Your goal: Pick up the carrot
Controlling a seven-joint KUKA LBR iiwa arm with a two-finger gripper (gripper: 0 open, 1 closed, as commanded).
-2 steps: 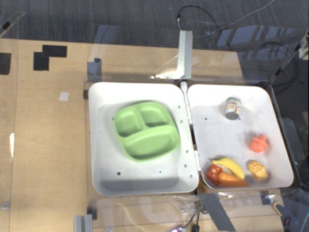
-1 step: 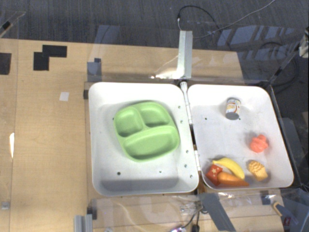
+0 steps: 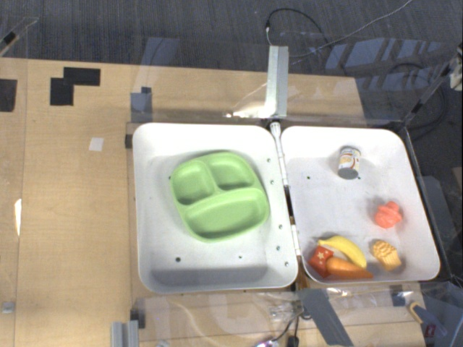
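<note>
From the camera view above, the wooden surface (image 3: 72, 215) carries two shallow white bins set side by side, touching along a shared middle edge. The left bin (image 3: 152, 259) holds a green divided plate (image 3: 219, 194), which lies roughly at its centre, turned at a slant, with two small compartments on the far side and one long compartment on the near side.

Taking the right bin (image 3: 318, 186) as the landmark — the carrot (image 3: 346, 268) lies in its near-left corner, on its side, its orange length running along the near wall with the thicker end to the left. Just behind the carrot and touching it is a yellow banana (image 3: 345, 249), curved and lying at a slant. To the carrot's left, pressed into the very corner of the bin, is a small red item (image 3: 319, 257) with a pale mark on it; what it is cannot be made out. To the carrot's right, near the same wall, sits a small yellow-brown lumpy item (image 3: 385, 254). Farther back, by the bin's right wall, lies a small red-orange item (image 3: 388, 215), well apart from the carrot. Near the bin's far side stands a small can (image 3: 349, 162), upright, apart from everything else.

The state of the end effector cannot be told from this view.
</note>
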